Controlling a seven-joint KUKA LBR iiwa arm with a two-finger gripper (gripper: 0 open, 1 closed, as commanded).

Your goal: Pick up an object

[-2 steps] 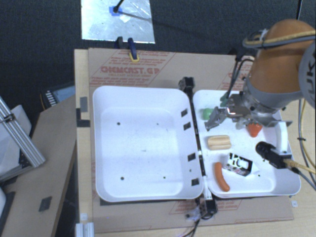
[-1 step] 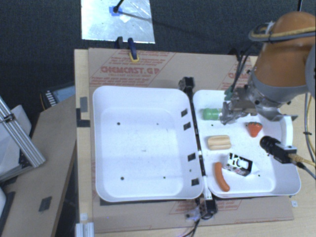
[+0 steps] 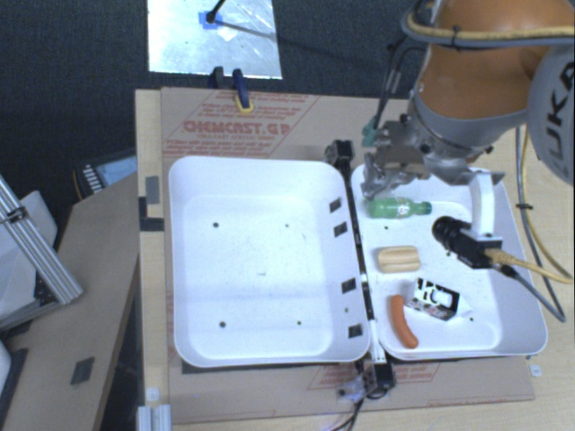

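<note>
A brown cardboard sheet [image 3: 243, 119] printed with red lettering covers the bench and carries both bins. The left shallow white bin [image 3: 260, 268] takes up the middle of the view. The right shallow white bin [image 3: 503, 326] sits touching it along a shared edge set with small black clips.

The grey arm with its orange band [image 3: 490, 52] reaches in from the upper right and bends down over the far part of the right bin. At its end, the metal two-finger gripper [image 3: 384, 183] hangs over the far left corner of that bin, close to the shared edge. From this angle I cannot tell how far open it is, or whether it has hold of anything.

All four loose objects lie in the right bin. A green plastic bottle [image 3: 400, 208] lies on its side just in front of the gripper, with its length running across the bin. Nearer the camera, apart from the bottle, rests a tan oblong bread roll [image 3: 398, 259]. Nearer still, an orange-red sausage-shaped piece [image 3: 403, 321] lies at a slant by the bin's left wall. Just beside it to the right is a small black-and-white flat object [image 3: 437, 299], too small to identify.

Beyond the bins, a silvery square sheet [image 3: 214, 25] lies on dark carpet.
</note>
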